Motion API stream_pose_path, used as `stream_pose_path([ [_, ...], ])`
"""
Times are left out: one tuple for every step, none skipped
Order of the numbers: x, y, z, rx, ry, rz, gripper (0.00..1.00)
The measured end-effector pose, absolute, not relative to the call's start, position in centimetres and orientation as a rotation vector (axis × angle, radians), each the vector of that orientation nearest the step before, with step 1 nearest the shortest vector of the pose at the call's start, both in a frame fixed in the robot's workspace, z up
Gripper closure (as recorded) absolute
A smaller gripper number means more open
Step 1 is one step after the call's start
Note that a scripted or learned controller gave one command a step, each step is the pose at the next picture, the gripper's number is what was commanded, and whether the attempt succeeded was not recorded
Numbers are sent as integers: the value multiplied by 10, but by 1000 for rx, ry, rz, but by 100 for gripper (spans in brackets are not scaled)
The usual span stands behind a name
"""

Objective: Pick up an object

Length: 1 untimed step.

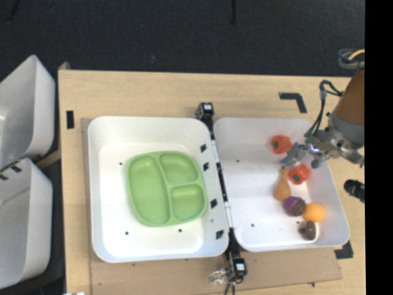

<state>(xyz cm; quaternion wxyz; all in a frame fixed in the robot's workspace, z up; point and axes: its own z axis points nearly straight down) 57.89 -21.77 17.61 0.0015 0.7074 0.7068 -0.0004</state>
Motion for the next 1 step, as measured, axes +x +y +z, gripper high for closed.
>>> stream_pose_path([
  [586,-228,130,2220,2212,0,0],
])
